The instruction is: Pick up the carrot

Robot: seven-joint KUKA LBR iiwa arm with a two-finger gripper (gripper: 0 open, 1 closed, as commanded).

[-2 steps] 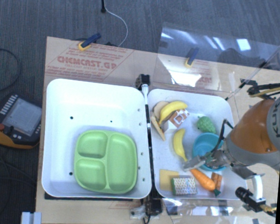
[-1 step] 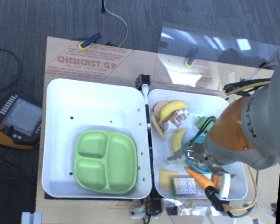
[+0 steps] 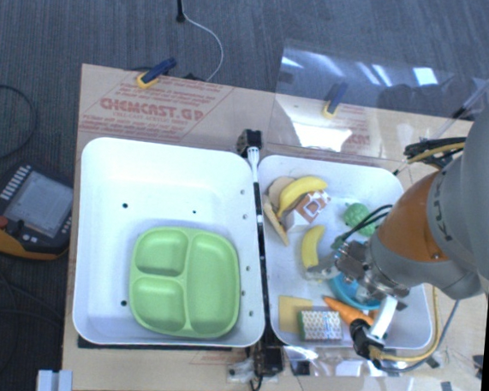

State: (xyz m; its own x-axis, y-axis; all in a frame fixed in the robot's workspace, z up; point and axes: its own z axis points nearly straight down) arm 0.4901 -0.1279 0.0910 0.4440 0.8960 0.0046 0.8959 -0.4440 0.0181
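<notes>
From my remote station the view reads evenly and brightly lit from overhead. The two white bins [image 3: 169, 174] come close to washing out, with only soft, shallow shadows along their inner walls. At about 1 o'clock a clear sheet [image 3: 366, 99] carries hard white glare patches, reflections of ceiling lights, which veil the board beneath it. The arm [image 3: 449, 219] at 3 o'clock is near the lens and renders soft, its grey shell almost featureless. The dark carpet [image 3: 73, 11] from 9 to 12 o'clock stays dim yet shows its weave. Fine detail is slightly grainy; I see no motion blur.
</notes>
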